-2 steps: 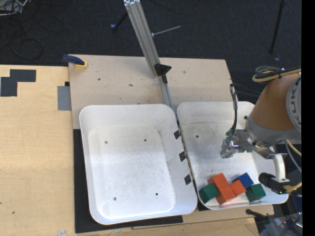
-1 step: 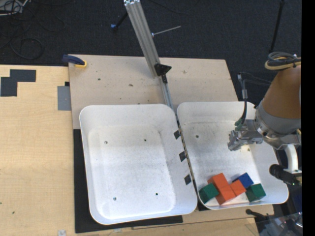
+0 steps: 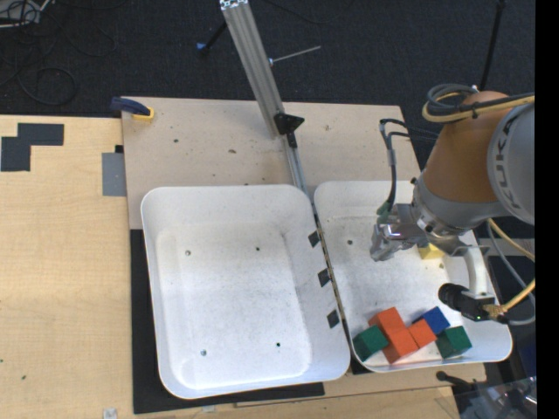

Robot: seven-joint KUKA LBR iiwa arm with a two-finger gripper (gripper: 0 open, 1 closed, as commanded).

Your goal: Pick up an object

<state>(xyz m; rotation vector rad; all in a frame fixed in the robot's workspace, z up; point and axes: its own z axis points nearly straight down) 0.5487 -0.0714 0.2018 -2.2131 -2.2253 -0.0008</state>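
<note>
Two white bins sit side by side on the table (image 3: 218,138). The left bin (image 3: 175,225) holds nothing. At about five o'clock in the right bin (image 3: 349,208) lies a cluster of five blocks: two orange blocks (image 3: 397,332), two green blocks (image 3: 371,341) and one blue block (image 3: 437,319). One yellow block (image 3: 429,252) lies at three o'clock, touching the arm. The pincer (image 3: 384,244) hangs over the right bin's middle; whether it is wide or narrow cannot be told.
</note>
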